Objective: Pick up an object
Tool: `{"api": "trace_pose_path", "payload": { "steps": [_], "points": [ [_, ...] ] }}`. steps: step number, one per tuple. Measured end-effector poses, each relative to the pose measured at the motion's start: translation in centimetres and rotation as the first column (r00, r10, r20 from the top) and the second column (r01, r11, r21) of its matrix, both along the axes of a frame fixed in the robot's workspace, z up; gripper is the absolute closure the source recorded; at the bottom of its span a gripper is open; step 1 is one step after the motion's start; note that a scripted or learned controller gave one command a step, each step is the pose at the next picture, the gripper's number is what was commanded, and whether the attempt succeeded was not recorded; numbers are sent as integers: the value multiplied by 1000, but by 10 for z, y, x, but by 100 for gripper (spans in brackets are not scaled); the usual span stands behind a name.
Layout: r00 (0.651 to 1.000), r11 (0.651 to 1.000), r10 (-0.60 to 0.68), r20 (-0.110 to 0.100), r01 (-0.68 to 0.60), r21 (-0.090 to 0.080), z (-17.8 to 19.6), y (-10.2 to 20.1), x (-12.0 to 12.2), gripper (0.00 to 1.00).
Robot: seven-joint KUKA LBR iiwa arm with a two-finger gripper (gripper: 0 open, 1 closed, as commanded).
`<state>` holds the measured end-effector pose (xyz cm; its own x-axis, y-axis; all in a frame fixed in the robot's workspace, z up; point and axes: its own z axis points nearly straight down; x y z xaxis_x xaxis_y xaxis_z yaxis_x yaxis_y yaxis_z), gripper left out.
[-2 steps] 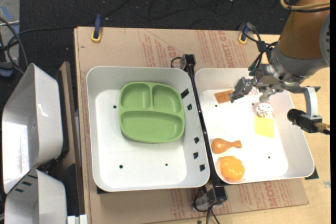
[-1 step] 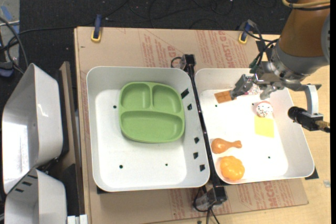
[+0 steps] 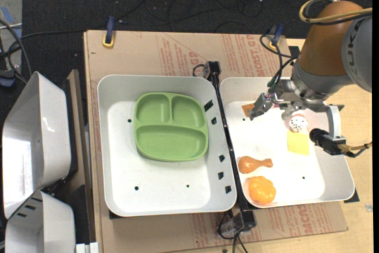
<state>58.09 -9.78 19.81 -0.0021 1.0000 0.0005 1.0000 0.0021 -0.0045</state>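
Overhead, the gripper hangs over the right bin, near its far edge; whether it is open or closed cannot be told. Just beneath it sit a white ball and yellow block, while the drumstick and orange lie nearer the front.

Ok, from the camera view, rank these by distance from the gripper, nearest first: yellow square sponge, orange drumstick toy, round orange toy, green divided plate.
1. Yellow square sponge, right bin, just below the gripper.
2. Orange drumstick toy, right bin, lower left.
3. Round orange toy, right bin's near corner.
4. Green divided plate, left bin.
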Motion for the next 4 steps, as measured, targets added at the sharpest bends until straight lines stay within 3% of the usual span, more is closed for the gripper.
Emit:
{"api": "trace_pose_path", "payload": {
  "steps": [2, 3, 4],
  "points": [
    [1000, 1000, -3, 0, 3, 0, -109, 4, -1, 0],
    [1000, 1000, -4, 5, 4, -1, -96, 4, 0, 100],
    [1000, 1000, -1, 10, 1, -1, -33, 4, -2, 100]
  ]
}}
